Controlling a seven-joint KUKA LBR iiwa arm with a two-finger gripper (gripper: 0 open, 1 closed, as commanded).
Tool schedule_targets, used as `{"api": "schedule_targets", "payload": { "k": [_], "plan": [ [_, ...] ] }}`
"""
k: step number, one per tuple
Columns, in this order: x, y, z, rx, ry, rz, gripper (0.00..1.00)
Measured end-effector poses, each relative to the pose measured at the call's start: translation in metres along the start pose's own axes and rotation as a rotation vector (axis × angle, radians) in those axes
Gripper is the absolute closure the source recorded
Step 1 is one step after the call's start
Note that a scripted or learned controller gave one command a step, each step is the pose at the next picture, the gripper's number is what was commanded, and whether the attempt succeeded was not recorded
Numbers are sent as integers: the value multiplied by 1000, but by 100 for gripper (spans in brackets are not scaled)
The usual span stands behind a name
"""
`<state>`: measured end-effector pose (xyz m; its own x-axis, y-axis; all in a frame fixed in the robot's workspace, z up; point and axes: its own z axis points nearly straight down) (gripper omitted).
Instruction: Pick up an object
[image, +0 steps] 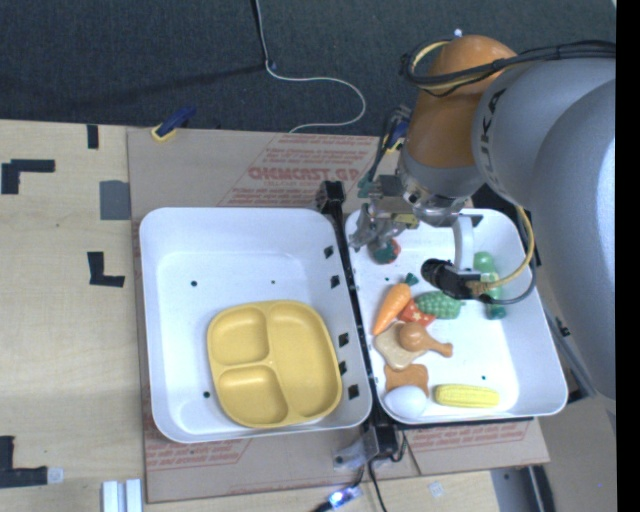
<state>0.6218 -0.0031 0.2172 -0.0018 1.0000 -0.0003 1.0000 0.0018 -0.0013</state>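
Right, gripper (383, 235) hangs low over right bin's (530, 385) far-left corner; whether it's open or closed, can't tell. Carrot (391, 307), corn (464, 396), egg (405, 402) lie nearer. Yellow plate (272, 361) in left bin (175, 255).

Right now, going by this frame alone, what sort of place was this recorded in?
Probably a robotics lab bench, not a kitchen: two shallow white bins sit on cardboard, the food in the right one is toys like a carrot and corn cob, and black tape marks dot the tabletop.
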Motion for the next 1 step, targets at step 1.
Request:
{"api": "schedule_targets", "payload": {
  "k": [1],
  "plan": [
    [1,-1,1,1,0,0,100]
  ]
}}
